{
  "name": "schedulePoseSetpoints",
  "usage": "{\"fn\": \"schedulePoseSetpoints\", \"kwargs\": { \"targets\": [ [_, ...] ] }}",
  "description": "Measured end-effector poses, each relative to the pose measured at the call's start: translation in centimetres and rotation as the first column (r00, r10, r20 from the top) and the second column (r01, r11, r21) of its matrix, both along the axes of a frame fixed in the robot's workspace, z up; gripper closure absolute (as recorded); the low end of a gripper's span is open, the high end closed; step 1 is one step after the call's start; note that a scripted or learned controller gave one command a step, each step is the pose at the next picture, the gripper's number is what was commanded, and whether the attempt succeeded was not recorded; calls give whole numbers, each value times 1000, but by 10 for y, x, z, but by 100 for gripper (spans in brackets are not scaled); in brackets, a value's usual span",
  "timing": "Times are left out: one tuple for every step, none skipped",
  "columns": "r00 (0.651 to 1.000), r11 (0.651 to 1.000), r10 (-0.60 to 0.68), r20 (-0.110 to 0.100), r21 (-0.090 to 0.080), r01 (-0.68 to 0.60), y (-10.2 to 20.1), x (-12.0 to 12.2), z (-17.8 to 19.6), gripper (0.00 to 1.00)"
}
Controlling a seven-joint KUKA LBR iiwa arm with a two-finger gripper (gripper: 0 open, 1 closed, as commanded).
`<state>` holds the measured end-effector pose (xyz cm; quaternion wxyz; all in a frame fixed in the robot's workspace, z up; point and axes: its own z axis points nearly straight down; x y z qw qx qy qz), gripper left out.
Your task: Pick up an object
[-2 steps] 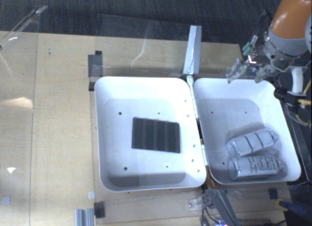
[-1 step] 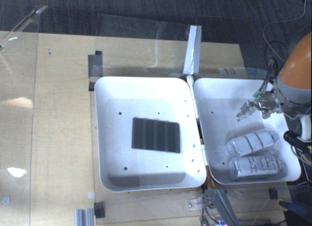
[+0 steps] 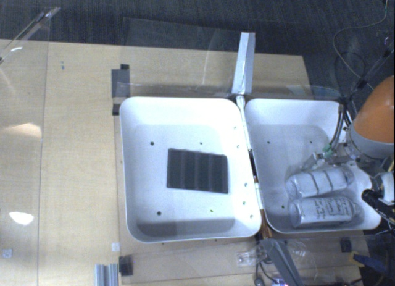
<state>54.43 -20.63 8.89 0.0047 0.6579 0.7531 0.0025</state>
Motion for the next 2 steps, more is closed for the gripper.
{"fn": "schedulePoseSetpoints", "kwargs": {
  "targets": [
    [992,992,125,-3,1,-125,3,92,-2,0],
    [977,977,215,0,-1,-215,28,26,0,0]
  ]
}}
